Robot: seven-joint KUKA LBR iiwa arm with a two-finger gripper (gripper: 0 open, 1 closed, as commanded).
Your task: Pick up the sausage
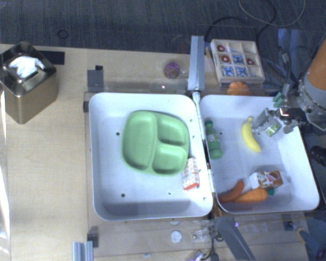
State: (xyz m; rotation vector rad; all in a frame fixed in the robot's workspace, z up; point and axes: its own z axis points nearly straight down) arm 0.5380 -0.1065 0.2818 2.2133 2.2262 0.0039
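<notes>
The job has hardly begun: the sausage [231, 191] lies at the bottom of the right bin [293, 162], touching the carrot [251, 196], well below the gripper [270, 124] and a bit to its left, and nothing is lifted yet. The gripper hangs near the top of that bin, just right of the banana [250, 136] (whether its jaws are spread or pressed together cannot be told). The small box [267, 179] has a label, but the words are too tiny to read.

My arm [321, 86] reaches in from the right edge of the tabletop, orange band up, with the claw [269, 123] hanging over the right bin's far right part.
</notes>
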